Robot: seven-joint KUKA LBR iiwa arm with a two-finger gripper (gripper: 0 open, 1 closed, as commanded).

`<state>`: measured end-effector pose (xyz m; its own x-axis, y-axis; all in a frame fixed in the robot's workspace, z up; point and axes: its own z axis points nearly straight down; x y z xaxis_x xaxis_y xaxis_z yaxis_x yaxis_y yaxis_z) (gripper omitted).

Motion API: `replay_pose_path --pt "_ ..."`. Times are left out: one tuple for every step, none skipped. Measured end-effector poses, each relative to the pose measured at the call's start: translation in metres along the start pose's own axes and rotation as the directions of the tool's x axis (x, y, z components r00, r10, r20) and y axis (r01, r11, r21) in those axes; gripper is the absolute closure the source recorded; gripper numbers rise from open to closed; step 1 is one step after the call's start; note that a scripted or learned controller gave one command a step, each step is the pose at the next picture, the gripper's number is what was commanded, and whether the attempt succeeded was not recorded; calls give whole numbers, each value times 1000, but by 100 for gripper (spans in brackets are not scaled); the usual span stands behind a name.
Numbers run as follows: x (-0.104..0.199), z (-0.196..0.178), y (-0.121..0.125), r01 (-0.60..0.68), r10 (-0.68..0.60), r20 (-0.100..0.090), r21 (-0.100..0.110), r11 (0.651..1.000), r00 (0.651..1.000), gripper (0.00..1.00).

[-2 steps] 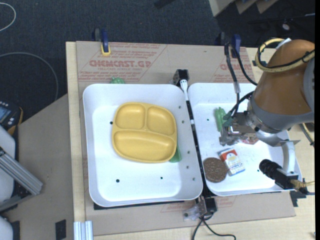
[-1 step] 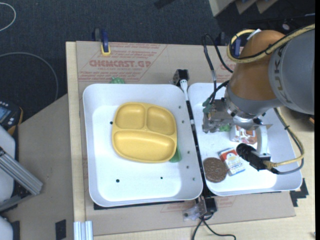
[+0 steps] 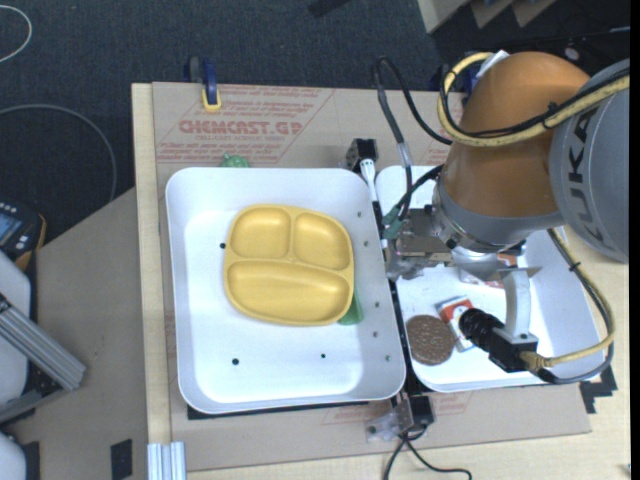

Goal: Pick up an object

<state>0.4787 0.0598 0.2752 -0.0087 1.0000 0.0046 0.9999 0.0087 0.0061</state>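
Nothing is picked up yet, as far as I can see. The big grey robot arm with the orange band (image 3: pixel 510 138) leans over one shallow white plastic bin (image 3: pixel 570 318). It covers most of that bin. The gripper (image 3: pixel 418 250) sits low under the arm, close to the wall between the two bins. I cannot tell if it is open or closed, and I see nothing held in it.

The biggest thing to pick is the yellow plastic plate with three sections (image 3: pixel 290 265). It lies flat in the other white bin (image 3: pixel 200 298), beside the gripper and away from the arm. A small green thing (image 3: pixel 350 316) peeks out from under its corner.

Closer to the gripper, just below it in the picture, is a round brown disc (image 3: pixel 432 338). A little red and white thing (image 3: pixel 455 311) sits right beside the disc. I think these two are the nearest to grab. So the whole job is still left: go down, close on something and lift it.

Both bins rest on a flat brown cardboard sheet with red letters (image 3: pixel 250 118). A small blue clamp (image 3: pixel 210 78) grips its far edge. Around the bench is a dark blue-grey carpet floor (image 3: pixel 80 48).
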Motion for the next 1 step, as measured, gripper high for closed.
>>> replay_pose_path --pt "-44 95 -3 -14 13 7 16 1000 1000 100"
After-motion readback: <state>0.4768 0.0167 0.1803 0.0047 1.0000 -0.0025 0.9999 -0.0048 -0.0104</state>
